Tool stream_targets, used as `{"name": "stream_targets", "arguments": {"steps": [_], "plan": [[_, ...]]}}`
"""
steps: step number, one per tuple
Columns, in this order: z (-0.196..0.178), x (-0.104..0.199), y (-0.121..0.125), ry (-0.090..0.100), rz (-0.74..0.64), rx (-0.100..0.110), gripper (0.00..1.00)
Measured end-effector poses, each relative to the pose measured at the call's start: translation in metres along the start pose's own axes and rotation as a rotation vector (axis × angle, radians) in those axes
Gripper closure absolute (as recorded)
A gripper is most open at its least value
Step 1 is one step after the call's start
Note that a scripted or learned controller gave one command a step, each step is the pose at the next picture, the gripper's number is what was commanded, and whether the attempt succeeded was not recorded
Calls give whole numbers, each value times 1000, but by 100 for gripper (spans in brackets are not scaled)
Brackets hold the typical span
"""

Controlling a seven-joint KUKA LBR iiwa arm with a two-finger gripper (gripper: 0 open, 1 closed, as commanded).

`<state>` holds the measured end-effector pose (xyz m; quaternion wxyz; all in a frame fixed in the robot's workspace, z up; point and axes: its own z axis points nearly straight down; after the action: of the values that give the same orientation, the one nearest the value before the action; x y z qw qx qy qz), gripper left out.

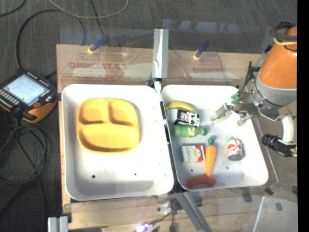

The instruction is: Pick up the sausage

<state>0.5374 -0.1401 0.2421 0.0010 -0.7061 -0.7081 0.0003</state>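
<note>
The sausage point(201, 181) is a reddish-brown curved piece lying at the front edge of the right bin point(251, 175), just below the carrot. My gripper point(232, 116) hangs over the upper right part of that bin, well behind and to the right of the sausage. Its two fingers are spread apart, one toward the left point(220, 114) and one toward the right point(243, 119), with nothing between them.
The right bin also holds a banana point(180, 106), a small dark carton point(187, 117), a green bottle point(189, 131), a blue-and-white carton point(192, 153), a carrot point(210, 159) and a red-and-white can point(235, 149). A yellow divided tray point(109, 124) sits in the left bin point(116, 178).
</note>
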Motion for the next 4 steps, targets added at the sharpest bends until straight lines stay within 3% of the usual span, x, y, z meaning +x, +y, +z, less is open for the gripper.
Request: {"name": "stream_targets", "arguments": {"steps": [1, 2, 4], "plan": [[-9, 1, 1, 1, -1, 1, 100], [0, -26, -36, 0, 177, -1, 100], [-17, -25, -35, 1, 173, 1, 100]]}}
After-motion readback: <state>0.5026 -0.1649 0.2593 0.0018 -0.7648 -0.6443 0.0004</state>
